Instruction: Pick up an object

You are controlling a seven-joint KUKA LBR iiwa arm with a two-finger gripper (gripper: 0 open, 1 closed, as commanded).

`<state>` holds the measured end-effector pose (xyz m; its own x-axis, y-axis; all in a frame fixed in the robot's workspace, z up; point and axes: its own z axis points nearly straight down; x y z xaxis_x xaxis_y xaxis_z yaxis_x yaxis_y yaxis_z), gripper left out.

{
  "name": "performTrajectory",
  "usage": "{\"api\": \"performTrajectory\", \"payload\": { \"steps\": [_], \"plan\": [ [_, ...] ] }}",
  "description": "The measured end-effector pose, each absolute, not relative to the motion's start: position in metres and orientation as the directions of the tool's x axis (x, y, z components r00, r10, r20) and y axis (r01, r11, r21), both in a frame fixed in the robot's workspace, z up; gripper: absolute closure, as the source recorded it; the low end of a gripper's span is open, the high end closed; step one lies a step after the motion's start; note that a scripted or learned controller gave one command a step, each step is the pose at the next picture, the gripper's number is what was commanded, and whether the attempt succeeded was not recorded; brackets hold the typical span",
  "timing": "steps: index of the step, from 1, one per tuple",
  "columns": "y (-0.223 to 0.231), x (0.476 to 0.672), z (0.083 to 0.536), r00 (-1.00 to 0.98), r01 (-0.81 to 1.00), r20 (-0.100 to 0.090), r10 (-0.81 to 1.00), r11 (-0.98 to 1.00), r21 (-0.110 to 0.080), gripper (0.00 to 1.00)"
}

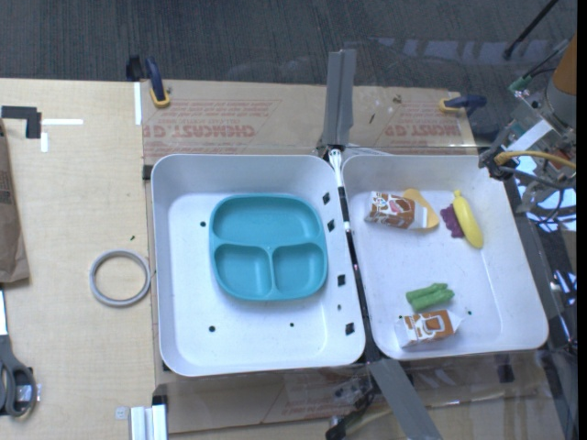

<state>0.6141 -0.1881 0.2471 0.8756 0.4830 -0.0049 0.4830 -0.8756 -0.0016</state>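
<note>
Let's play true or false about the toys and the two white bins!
1. The blue plate sits in the left bin. True.
2. The banana lies on the blue plate. False: it lies in the right bin.
3. Something green lies in the right bin. True.
4. The grey ring is inside the left bin. False: it lies on the bench, left of that bin.
5. The blue plate has three sections. True.

Your arm (550, 108) sits at the far right edge, wrist and cabling showing; its finger state can't be read.
</note>
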Motion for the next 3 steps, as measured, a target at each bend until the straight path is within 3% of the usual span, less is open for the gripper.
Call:
{"api": "performTrajectory", "payload": {
  "steps": [1,2,3],
  "plan": [
    [-0.199,0.63,0.158,0.979,0.204,-0.005,0.204,-0.979,-0.001,0.0],
    [-0.199,0.649,0.239,0.862,0.507,-0.003,0.507,-0.862,0.0,0.0],
    [-0.221,0.637,0.261,0.979,0.205,-0.004,0.205,-0.979,-0.001,0.0]
  ]
}}
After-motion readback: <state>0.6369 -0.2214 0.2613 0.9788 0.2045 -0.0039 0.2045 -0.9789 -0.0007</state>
